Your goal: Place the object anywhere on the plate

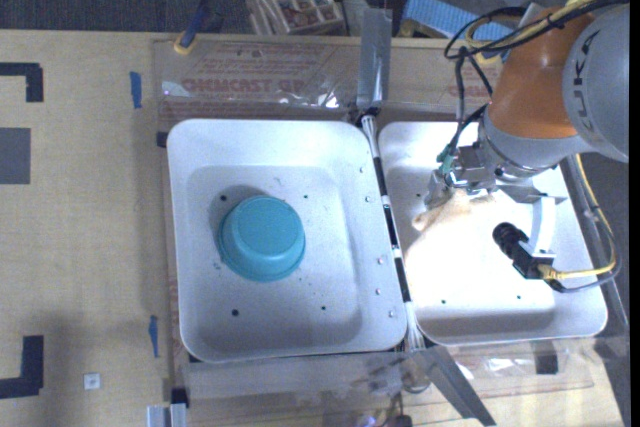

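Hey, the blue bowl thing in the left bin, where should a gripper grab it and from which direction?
From straight above, fingers straddling the outer wall of the blue bowl. It seems to sit upside down, flat base up, with bare bin floor all around.

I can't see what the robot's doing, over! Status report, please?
Gripper low in right bin, jaws unclear. Blue plate in left bin. Object not identifiable. Bin walls between gripper and plate.

A round, light-blue plastic plate [262, 237] lies upside down, its flat base facing up, near the middle of the left white bin [330, 150], apart from its walls.
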Tool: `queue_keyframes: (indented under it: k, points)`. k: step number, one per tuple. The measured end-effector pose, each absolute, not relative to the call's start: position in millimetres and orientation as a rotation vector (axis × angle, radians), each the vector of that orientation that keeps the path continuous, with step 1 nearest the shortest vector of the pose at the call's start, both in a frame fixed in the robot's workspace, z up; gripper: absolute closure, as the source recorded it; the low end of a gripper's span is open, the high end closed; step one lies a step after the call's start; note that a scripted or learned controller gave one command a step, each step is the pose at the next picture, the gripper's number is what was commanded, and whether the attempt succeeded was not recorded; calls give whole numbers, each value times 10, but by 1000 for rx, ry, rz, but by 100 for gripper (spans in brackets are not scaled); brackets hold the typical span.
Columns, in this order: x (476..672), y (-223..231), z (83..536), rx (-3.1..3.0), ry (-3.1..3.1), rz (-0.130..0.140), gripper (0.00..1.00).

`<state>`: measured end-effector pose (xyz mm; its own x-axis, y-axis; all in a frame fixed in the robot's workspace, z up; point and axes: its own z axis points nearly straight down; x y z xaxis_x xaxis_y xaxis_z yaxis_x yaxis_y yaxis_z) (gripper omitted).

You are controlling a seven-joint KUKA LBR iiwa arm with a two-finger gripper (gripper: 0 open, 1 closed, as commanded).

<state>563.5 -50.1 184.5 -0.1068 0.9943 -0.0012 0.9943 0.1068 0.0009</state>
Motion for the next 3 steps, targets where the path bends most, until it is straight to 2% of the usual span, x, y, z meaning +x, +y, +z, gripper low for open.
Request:
queue_keyframes:
  k: [1,3]
  points:
    - [5641,-506,2245,2098,2336,0,100]
    - [5392,630,2331,1018,2972,1,100]
